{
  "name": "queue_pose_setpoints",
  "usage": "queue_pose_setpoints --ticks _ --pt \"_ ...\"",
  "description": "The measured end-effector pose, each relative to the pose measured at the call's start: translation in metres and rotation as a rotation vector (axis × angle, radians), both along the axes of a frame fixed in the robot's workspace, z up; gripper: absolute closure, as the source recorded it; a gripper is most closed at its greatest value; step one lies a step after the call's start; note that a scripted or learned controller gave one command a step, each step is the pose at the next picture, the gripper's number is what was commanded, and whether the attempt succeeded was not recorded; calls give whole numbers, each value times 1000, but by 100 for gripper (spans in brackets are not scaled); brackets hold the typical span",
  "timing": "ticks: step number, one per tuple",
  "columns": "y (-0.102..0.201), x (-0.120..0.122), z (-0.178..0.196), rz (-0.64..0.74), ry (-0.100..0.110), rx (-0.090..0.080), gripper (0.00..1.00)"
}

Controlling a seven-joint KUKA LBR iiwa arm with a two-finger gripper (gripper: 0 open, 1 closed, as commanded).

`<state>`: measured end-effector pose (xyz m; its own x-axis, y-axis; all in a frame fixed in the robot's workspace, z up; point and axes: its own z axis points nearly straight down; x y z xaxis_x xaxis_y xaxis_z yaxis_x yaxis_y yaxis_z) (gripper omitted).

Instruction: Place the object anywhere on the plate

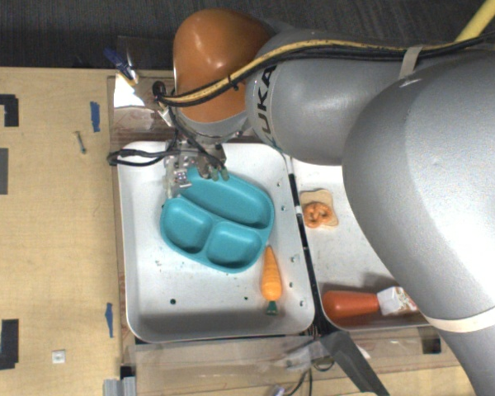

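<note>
While no object rests on the plate, the task stands undone as far as this view shows; items follow from left to right.

Bench top (49, 221): pale wood with black corner marks and strips of blue tape, left of both bins.

Left bin (148, 295): shallow, white, bearing the plate and the carrot.

Gripper (194, 170): at the far left corner of the left bin, over the far edge of the plate. Whether the fingers are spread or pressed together cannot be told, and nothing can be seen between them.

Plate (219, 221): teal, divided into three compartments, lying at a slant in the middle of the left bin. All compartments look bare.

Carrot (271, 279): orange toy with a green stem end, lying on the bin floor just beside the plate's near right edge, possibly touching it, close to the bin's right wall. A likely candidate for the object, not on the plate.

Right bin (330, 258): white, largely covered by the arm.

Pretzel piece (318, 213): small, orange on a tan backing, at the left side of the right bin.

Red bottle (359, 304): lying on its side along the near edge of the right bin, with a white label end.

Arm (379, 106): grey, reaching from the right across the far side of both bins, orange band (219, 56) above the wrist, wrist pointing down toward the plate's far edge. Judged remaining: pick up an object and set it on the plate.
</note>
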<state>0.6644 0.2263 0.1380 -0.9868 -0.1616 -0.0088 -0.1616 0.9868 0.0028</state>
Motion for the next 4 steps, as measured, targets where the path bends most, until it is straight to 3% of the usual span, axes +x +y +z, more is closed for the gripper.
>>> queue_pose_setpoints --ticks 1,2,3,4 --pt "1 5 -12 409 -7 -1 100" --pt "0 4 58 820 -11 -5 100" --pt "-15 2 9 976 2 -5 100" --pt "-70 5 -41 1083 -10 -8 100"
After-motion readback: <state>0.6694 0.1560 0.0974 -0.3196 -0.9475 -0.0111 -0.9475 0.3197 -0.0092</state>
